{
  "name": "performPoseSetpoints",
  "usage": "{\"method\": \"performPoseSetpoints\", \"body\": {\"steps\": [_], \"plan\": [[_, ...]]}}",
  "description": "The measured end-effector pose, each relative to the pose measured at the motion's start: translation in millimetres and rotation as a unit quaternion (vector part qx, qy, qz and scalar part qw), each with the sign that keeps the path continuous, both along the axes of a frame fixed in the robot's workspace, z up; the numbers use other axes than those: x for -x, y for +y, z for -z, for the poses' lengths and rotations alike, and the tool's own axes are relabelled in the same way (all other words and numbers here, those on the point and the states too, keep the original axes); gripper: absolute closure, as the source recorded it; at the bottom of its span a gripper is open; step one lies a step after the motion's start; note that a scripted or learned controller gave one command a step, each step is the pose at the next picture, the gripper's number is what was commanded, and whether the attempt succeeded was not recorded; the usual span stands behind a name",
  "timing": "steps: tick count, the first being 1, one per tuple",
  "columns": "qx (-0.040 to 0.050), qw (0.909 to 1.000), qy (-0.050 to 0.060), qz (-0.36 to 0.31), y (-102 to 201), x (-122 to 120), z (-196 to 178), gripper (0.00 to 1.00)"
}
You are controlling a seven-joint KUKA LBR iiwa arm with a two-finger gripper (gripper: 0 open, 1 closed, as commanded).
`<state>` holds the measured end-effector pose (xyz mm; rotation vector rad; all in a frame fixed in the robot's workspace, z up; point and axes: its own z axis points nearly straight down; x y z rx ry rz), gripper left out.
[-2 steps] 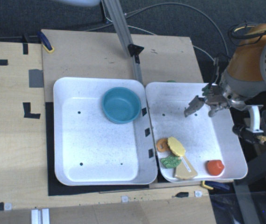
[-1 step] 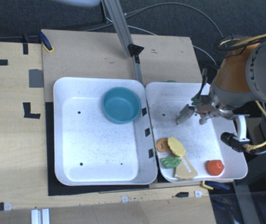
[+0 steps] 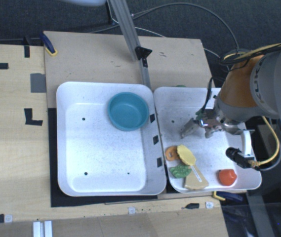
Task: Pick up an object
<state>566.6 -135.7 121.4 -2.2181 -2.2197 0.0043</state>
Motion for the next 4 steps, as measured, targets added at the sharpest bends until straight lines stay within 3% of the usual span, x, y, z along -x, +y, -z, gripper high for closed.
{"method": "performPoseSetpoints", "body": {"steps": [1, 2, 4], "plan": [[0.0006, 1.0000, -0.002, 0.000, 0, 0, 33, 0.00], [0.0011, 1.0000, -0.003, 0.000, -1, -1, 21, 1.00], [0.0005, 1.0000, -0.004, 0.000, 4, 1, -83, 1.00]]}}
